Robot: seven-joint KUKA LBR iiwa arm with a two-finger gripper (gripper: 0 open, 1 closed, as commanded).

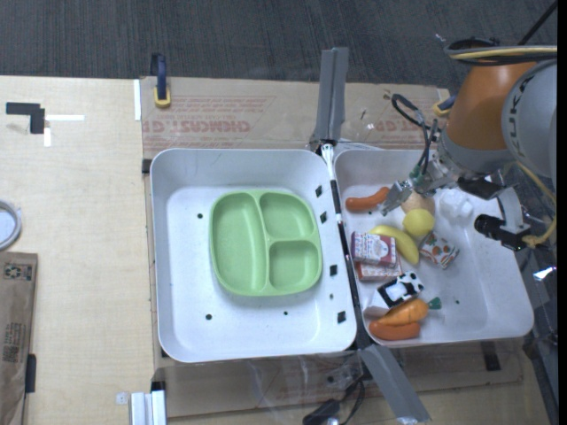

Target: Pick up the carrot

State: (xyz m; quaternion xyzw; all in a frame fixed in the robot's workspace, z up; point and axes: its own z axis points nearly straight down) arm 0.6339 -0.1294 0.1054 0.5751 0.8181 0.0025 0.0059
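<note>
The carrot [409,310], orange with a small green top, lies near the front edge of the right bin [496,312]. It rests against a red-orange piece [395,330] just in front of it. My gripper [401,197] hangs low over the back of the same bin, well behind the carrot. It sits at the right end of a red sausage [365,202] and just above a yellow lemon [419,222]. Nothing shows in the gripper.
The right bin also holds a banana [400,243], a pink carton [374,249], a small red-and-white box [438,252], a black-and-white toy [403,288] and a white object [456,206]. A green divided plate [264,242] lies in the left bin [177,264].
</note>
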